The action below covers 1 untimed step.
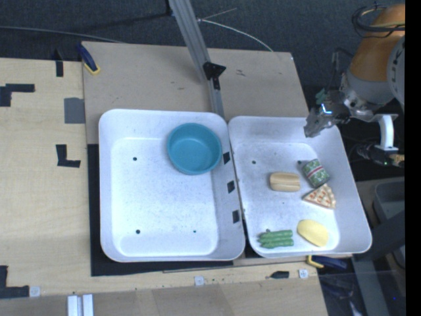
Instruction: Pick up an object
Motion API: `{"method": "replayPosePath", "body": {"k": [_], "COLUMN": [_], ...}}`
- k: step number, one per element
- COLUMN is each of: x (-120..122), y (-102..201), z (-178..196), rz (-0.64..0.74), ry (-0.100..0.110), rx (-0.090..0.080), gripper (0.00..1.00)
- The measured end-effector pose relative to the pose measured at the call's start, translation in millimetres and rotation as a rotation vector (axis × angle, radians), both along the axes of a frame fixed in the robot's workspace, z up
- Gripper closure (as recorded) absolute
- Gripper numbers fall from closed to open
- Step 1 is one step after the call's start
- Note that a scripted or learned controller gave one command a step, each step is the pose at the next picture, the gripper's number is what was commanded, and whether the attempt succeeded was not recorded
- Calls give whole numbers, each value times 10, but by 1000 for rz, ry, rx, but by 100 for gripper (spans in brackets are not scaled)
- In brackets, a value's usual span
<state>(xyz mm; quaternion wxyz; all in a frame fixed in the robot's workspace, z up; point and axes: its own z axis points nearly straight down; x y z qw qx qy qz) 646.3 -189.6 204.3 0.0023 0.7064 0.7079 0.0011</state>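
Claw (318, 122) state unclear, at right bin (352, 196) top rim, nr green packet (315, 172) & bread roll (285, 182).

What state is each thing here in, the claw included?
Claw: over the right bin's far rim, nothing visibly held.
Blue bowl: upright in the left bin.
Bread roll: lying flat in the right bin.
Green packet: lying tilted.
Pizza slice: flat.
Lemon: resting.
Green beans: flat, near front rim.

Even, diffuse overhead light; the white bins (118, 176) show bright without harsh glare, shadows stay faint, and the whole picture is slightly soft and grainy.
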Motion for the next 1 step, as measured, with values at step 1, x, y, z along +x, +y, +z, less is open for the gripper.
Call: {"method": "replayPosePath", "body": {"k": [1], "x": [-75], "y": [481], "z": [-56], "rz": [2], "ry": [7], "rx": [2], "gripper": [100]}}
